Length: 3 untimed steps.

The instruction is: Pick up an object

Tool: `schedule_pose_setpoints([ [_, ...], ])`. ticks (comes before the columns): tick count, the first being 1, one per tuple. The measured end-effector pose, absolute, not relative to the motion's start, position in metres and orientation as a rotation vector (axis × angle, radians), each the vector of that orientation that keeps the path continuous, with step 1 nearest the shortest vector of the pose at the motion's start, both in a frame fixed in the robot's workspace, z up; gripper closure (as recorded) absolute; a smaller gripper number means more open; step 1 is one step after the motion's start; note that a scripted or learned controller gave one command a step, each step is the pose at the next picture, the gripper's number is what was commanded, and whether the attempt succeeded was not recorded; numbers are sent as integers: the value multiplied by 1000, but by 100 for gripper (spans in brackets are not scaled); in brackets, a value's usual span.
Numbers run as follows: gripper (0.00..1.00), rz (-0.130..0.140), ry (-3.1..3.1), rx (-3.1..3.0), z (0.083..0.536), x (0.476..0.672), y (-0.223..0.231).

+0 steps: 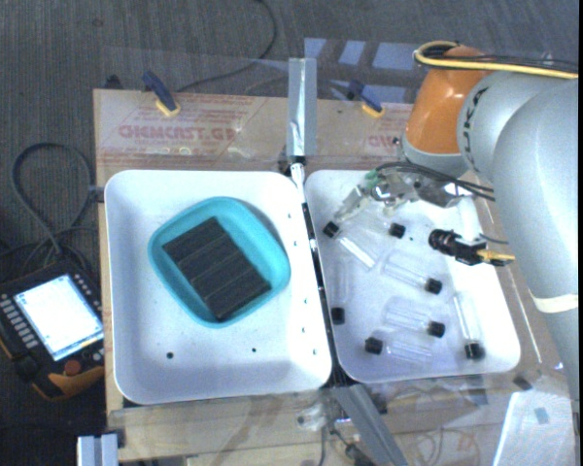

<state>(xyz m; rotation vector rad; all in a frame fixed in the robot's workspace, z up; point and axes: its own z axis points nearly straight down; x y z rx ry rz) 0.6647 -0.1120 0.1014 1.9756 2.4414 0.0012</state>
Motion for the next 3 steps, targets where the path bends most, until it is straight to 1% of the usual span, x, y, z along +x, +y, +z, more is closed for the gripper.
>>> schedule_pose_setpoints([
  [1, 0, -1, 2708, 1589, 159, 628, -178],
  [2, 0, 4, 2805, 1392, 89, 637, -215],
  [3, 0, 4, 2856, 1298, 223, 646, -221],
])
